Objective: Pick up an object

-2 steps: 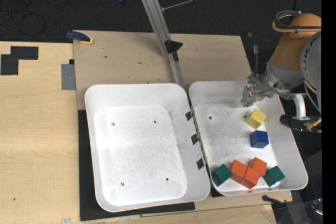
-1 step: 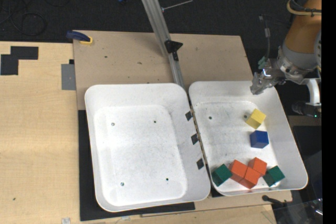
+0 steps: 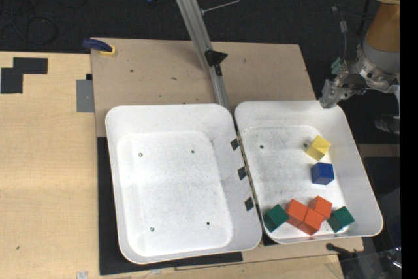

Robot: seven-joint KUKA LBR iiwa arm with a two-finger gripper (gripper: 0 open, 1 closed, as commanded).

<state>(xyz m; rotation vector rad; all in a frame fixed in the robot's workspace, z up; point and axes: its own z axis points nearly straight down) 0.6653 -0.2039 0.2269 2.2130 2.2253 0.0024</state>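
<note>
Right bin (image 3: 366,160): yellow block (image 3: 318,147) and blue block (image 3: 322,173) near its right wall; two orange blocks (image 3: 308,213) and two green blocks (image 3: 276,216) crowded along its front edge.

Gripper (image 3: 328,96): above the bin's back right corner, carrying nothing; grip state cannot be told.

Risk: the crowded front blocks may jam or slip; the wall hampers reach.

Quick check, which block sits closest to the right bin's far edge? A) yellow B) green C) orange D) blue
A: the yellow block lies farthest up the right bin, with the blue block just below it and the orange blocks and green blocks clustered at the near edge.
</note>
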